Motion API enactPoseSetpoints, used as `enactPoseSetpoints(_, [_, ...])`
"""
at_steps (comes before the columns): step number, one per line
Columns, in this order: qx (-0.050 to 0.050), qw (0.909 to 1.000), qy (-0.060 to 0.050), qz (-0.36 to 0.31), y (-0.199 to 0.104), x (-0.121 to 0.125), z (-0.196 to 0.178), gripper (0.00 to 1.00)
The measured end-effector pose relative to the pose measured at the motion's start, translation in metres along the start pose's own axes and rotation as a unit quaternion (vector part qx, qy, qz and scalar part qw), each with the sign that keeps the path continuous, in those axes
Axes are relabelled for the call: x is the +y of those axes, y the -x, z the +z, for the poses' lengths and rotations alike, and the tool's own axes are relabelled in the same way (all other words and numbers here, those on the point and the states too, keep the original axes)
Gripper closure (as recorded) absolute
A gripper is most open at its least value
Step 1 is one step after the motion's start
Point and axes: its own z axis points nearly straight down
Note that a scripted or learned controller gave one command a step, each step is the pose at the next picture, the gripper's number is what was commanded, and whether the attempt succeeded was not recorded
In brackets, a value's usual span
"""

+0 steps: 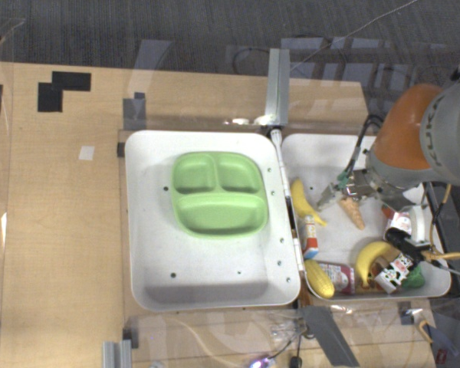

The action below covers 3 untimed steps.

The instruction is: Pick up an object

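Note:
My gripper (342, 197) hangs low over the middle of the right bin (327, 153), its fingers spread open with nothing between them. One finger (326, 198) points down-left towards a yellow banana (300, 198) by the bin's left wall. A tan cone-shaped toy (355, 212) lies just under the other finger, apart from the tips. The grey arm with its orange band (405, 135) hides the bin's right back part.
The right bin also holds a small bottle (311, 236), a corn cob (319, 278), a red can (343, 276), a second banana (372, 256), a cow-patterned box (395, 271) and a white bottle (402, 221). A green divided plate (217, 192) lies in the left bin (149, 282).

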Motion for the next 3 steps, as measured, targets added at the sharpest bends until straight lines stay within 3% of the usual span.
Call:
enactPoseSetpoints(1, [0.000, 1.0000, -0.002, -0.003, -0.004, 0.043, 0.002, 0.00])
enactPoseSetpoints(2, [-0.001, 1.0000, -0.003, 0.004, 0.046, -0.003, 0.000, 0.00])
enactPoseSetpoints(3, [-0.002, 0.9996, -0.002, 0.027, 0.073, -0.079, -0.002, 0.00])
